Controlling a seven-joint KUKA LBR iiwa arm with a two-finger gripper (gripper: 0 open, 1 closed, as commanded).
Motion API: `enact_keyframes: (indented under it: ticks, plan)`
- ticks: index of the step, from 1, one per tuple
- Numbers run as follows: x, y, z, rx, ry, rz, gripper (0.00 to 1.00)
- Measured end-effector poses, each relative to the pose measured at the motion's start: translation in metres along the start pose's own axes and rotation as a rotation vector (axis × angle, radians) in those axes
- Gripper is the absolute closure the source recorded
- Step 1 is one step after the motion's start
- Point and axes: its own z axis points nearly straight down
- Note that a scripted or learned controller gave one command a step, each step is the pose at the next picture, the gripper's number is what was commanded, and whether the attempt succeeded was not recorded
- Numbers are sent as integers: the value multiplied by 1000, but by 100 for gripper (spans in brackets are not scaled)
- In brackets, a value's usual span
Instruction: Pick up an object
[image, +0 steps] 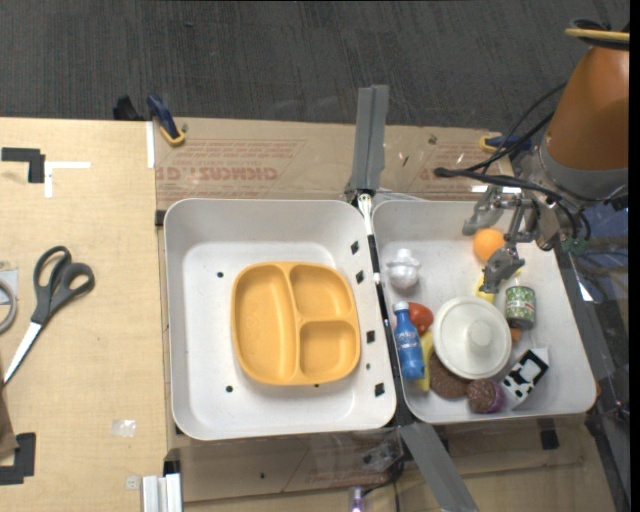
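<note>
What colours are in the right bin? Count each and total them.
White: 2, bowl, figure
Orange: 1, orange ball
Blue: 1, bottle
Red: 1, red piece
Green: 1, can
Brown: 1, disc
Purple: 1, purple ball
Black-and-white: 1, block
Yellow: at least 1, yellow piece
Total: at least 10

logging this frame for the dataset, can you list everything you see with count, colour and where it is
divided plate: 1, yellow-orange, middle of the left bin
left bin: 1, white, centre of bench
right bin: 1, white, beside the left bin
orange ball: 1, orange, upper right bin, by the gripper
white bowl: 1, white, upside down, middle of right bin
blue bottle: 1, blue, lying along right bin's left wall
small white object: 1, white, upper left of right bin
green can: 1, green, right of the bowl
black-and-white block: 1, lower right corner of right bin
scissors: 1, black handles, bench at far left
gripper: 1, grey, over upper right bin
</note>
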Motion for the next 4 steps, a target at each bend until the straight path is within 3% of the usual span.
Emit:
enact_keyframes:
  ticks: [1,2,3,4]
  plan:
    - [-49,-9,100,1,-1,-23,0]
    - [-61,-36,146,1,-3,-26,0]
    - [-49,-52,145,2,-5,-86,0]
    - [-29,-106,145,1,-3,-11,0]
